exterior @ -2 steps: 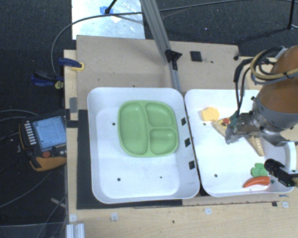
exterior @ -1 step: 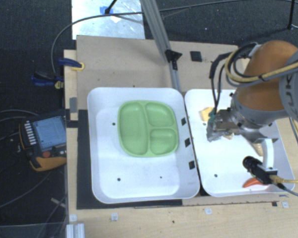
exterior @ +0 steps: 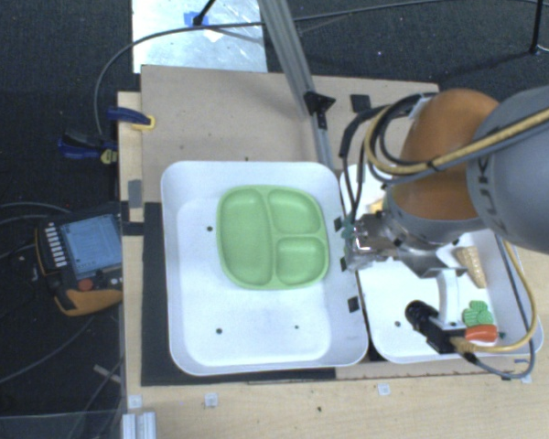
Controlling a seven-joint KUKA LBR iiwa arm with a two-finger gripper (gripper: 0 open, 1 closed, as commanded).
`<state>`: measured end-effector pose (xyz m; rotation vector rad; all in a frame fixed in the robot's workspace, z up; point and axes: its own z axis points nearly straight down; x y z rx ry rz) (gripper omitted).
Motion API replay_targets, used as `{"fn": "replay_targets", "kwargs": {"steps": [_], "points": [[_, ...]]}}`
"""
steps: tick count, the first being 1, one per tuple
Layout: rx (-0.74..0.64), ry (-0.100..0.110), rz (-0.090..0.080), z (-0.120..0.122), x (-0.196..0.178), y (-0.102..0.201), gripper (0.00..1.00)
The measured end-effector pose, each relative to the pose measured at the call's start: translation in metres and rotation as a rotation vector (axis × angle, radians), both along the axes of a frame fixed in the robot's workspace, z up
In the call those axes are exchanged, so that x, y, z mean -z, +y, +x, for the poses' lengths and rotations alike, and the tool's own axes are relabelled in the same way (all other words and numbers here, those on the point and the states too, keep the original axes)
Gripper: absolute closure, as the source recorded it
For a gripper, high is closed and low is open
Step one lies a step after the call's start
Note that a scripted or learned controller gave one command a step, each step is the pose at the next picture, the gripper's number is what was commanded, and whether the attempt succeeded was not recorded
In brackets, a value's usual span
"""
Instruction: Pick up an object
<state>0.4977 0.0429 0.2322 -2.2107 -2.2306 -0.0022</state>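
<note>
green divided plate [exterior: 273, 236] lies near the left bin's [exterior: 192, 337] far edge; grey arm's [exterior: 522, 181] gripper [exterior: 371, 243] hangs over the right bin's [exterior: 393, 337] left edge, its opening impossible to tell.

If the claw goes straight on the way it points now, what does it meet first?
Probably the bare floor of the right bin, near its left wall. The claw hangs there, apart from the tan cone and the green-and-orange toy. Depth is unclear; it might clip the wall.
</note>
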Motion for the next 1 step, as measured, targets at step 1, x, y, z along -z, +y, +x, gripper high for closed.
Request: {"fn": "replay_targets", "kwargs": {"steps": [1], "points": [[-0.003,-0.002,0.001,0.0079,-0.0009,0.0607,1.00]]}}
